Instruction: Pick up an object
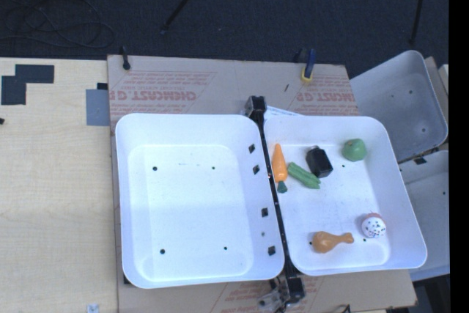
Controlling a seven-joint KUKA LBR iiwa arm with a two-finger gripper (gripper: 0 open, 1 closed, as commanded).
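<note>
5 toys (319, 161), right bin (399, 179)

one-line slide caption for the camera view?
Right white bin holds an orange carrot toy, green pod, black block, green ball, tan drumstick and white ball.

Bins: two, the left bin (190, 271) and the right bin (381, 130). One orange carrot (279, 162), one green pod (303, 176), one black block (319, 161), one green ball (355, 149), one orange drumstick (331, 240), one white ball (373, 226) (speckled).
</note>
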